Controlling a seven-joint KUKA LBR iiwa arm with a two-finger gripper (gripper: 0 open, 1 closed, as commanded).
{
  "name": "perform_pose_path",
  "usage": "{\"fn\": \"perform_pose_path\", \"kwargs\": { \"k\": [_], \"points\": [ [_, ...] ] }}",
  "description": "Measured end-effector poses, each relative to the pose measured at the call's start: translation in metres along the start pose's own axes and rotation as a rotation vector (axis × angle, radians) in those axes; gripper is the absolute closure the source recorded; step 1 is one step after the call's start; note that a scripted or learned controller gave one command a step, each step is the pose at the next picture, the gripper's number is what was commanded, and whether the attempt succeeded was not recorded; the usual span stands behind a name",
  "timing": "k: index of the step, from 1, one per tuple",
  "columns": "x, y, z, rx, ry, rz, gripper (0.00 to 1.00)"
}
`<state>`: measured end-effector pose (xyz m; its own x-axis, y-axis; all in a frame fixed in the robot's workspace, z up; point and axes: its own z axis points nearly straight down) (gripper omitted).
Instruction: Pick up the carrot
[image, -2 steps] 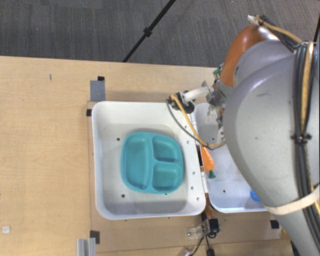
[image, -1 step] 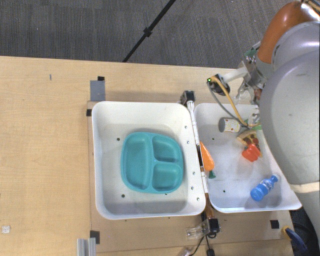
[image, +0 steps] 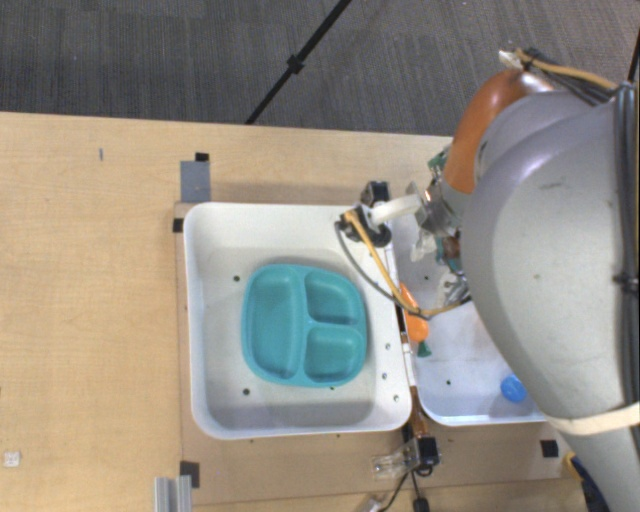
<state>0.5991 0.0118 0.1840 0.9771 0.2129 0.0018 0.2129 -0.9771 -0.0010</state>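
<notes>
At the lower right of the frame, a small round blue object (image: 512, 388) lies in the shallow white right-hand bin (image: 455, 400), partly under the bulky grey arm (image: 550, 260). Just above it, the small orange carrot with a green top (image: 416, 327) lies at that bin's left edge, against the wall shared with the white left-hand bin (image: 200, 330), which holds a teal divided plastic plate (image: 303, 324). Farther up, right of centre, the two-finger gripper (image: 447, 262) hangs over the right-hand bin above the carrot; I cannot tell how wide it stands.
</notes>
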Motion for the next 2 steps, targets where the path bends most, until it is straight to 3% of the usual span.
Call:
{"fn": "perform_pose_path", "kwargs": {
  "k": [1,2],
  "points": [
    [-0.046,0.052,-0.055,-0.003,0.004,-0.044,0.00],
    [0.040,-0.001,0.000,-0.001,0.000,0.010,0.00]
  ]
}}
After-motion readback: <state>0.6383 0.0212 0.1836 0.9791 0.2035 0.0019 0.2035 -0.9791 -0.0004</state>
